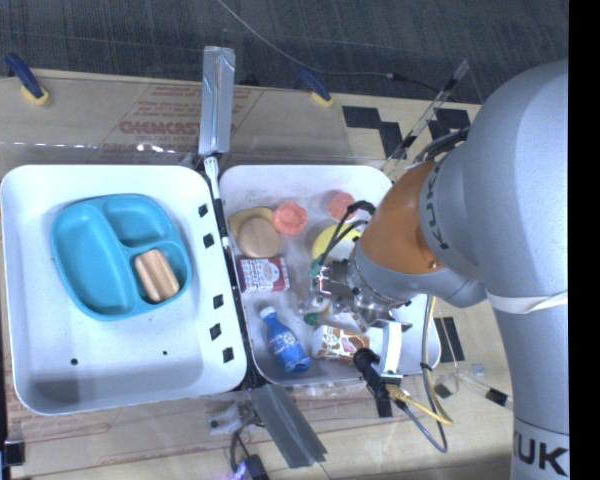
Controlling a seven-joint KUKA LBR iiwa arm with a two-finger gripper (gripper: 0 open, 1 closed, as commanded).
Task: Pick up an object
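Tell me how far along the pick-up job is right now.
Done: the gripper is down low in the right bin, just above the snack packet. In hand: I can't see any object held; the blue bottle, red carton and bun lie on the bin floor. Left: grasping one object and lifting it.

Plate (85,258) in left bin (110,368), bottle (283,340) seemingly flat in right bin (300,183)

Your KUKA iiwa arm (520,188): smooth grey shells with one orange band (405,233).
You see big rounded, glossy grey housings with a thin seam between the segments, dark letters (540,458) of the maker's name cut off at the lower edge, and the orange band tapering into a grey wrist that ends in the small metallic gripper (332,293).
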